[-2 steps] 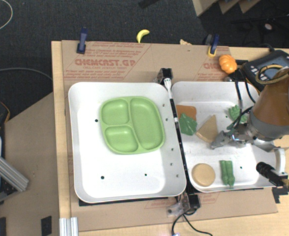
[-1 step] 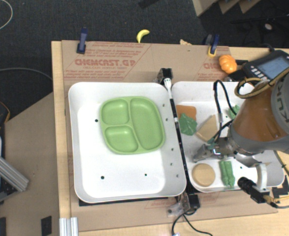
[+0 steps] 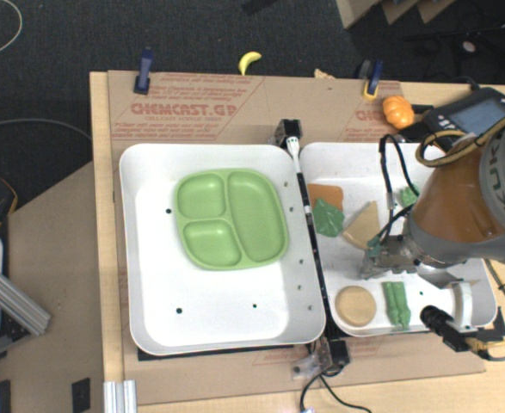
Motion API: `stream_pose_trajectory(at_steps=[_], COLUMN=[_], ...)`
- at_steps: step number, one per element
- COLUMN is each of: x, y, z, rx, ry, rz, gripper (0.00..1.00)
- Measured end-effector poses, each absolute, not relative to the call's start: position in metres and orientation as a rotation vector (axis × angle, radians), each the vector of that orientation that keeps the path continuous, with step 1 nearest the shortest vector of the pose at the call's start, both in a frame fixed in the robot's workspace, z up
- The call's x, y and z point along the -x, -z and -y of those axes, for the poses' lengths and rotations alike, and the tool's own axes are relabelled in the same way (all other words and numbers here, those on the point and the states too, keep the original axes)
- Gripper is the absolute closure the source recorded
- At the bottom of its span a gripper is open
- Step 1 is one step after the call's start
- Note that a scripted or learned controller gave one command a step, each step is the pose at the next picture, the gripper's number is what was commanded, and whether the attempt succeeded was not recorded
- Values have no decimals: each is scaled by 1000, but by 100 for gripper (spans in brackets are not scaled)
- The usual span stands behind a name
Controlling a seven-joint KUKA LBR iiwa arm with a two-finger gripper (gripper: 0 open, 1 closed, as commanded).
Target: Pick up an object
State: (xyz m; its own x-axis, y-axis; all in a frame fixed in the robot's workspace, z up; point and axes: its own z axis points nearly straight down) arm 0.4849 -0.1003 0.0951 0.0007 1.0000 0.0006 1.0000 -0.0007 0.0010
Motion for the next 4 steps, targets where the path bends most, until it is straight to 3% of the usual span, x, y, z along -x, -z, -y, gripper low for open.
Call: stream_pose_trajectory(at_steps=[1,2,3,4], x=[-481,-481,-480,-478], y=[-190,-325,-435,-337], z=[32,-64,-7,43], rx=[-2208,-2200,-2218,-2233], ry=[-14,-26,-17,13], rz=[-2227,-2232,-2208,-2218], gripper=[100,100,100,100])
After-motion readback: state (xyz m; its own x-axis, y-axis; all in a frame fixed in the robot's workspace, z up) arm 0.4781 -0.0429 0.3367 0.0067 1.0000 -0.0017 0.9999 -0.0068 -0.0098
